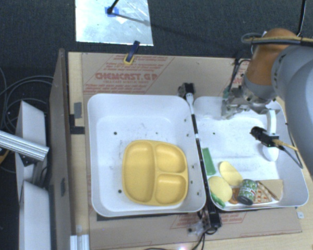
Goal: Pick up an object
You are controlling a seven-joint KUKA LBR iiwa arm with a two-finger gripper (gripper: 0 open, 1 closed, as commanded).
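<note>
left bin (101,139): yellow divided tray (155,172) | floor: silver sheet (113,14)

yellow divided tray (155,172), white bins (101,139), grey-orange arm (287,66), green strip (208,161)

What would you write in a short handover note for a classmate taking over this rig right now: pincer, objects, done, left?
Pincer: over the far end of the right bin, nothing visibly held; finger state unclear.
Objects: two yellow pieces, a small can and a pizza-slice toy at the right bin's near end; yellow divided tray in the left bin.
Done: nothing picked.
Left: move to an object, grasp, lift.
</note>
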